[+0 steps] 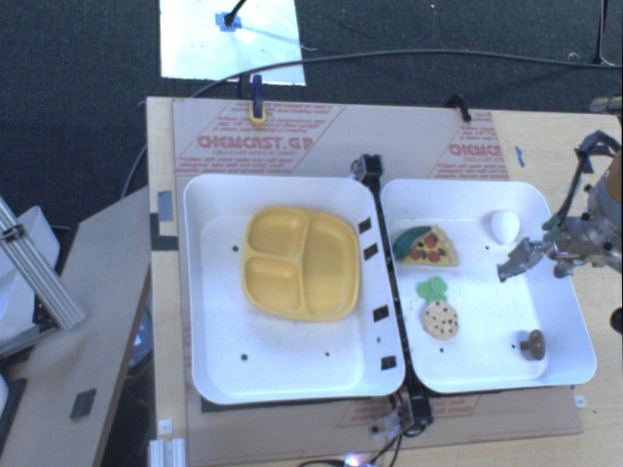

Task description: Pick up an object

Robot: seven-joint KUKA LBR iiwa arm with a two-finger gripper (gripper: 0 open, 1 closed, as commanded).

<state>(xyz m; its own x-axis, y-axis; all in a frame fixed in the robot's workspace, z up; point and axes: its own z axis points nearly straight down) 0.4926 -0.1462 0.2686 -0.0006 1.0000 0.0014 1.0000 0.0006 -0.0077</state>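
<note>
1. Gripper [513,264] at right of frame, over the right bin [560,311]; grip state can't tell (too blurry).
2. White egg [504,226] just up-left of it, apart.
3. Pizza slice [425,246], pineapple [439,316] further left; brown knob [531,344] below.

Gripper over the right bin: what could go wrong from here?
1. The gripper sits between the white egg and the brown knob, over bare floor; descending here may grab nothing.
2. The egg is round and near the bin wall; it may roll away.
3. The pizza slice lies flat, hard to pinch.
</note>
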